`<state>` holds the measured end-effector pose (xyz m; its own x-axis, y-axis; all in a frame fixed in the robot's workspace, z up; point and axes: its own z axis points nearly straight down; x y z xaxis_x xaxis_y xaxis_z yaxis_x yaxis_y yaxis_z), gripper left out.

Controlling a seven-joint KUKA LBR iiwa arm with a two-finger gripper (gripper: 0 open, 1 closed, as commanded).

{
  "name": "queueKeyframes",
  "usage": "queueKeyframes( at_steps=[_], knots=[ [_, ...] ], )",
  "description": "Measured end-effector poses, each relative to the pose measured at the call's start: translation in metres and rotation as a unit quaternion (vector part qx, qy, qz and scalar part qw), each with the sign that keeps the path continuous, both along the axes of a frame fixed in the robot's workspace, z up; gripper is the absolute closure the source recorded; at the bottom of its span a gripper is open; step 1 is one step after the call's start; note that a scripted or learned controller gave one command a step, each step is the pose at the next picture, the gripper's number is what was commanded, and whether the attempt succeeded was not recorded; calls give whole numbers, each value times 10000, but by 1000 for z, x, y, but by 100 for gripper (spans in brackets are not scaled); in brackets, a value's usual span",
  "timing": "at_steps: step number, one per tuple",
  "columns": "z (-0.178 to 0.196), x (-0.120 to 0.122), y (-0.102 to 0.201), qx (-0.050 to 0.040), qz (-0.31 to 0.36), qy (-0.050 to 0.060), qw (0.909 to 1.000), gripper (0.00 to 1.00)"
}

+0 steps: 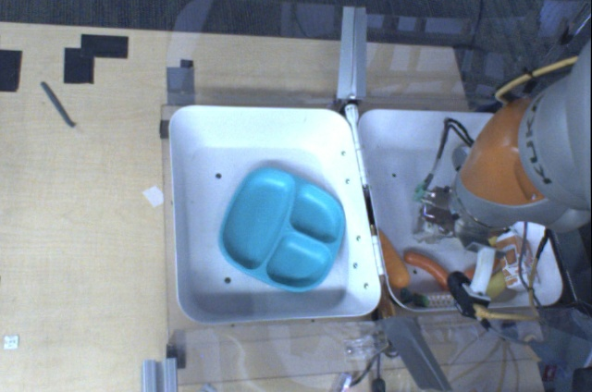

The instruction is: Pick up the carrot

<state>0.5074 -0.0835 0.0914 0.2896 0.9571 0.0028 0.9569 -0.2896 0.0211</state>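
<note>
While the gripper (442, 222) hangs in the right bin (398, 154), jaw state indiscernible, the carrot (396, 263) lies ungrasped just below-left.

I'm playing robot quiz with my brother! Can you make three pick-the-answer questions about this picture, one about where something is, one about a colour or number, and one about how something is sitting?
1. Where is the carrot?
A. In the left bin
B. In the right bin, near its left wall
C. On the wooden bench

2. How many compartments does the blue tray have?
A. Two
B. Three
C. Five

3. How is the arm placed?
A. Over the right bin
B. Over the left bin
C. Resting on the blue tray

Answers:
1 B, the orange carrot lies beside the wall between the bins.
2 B, one long section and two smaller ones show.
3 A, its orange band sits above the right bin.
</note>
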Motion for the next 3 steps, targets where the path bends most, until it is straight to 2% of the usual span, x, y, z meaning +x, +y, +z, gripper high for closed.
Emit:
queueKeyframes(
  at_steps=[1,2,3],
  knots=[
    [0,-12,0,32,-842,-20,9964,100],
    [0,-13,-2,43,-923,-13,9957,100],
    [92,3,0,42,-2304,86,9731,100]
  ],
)
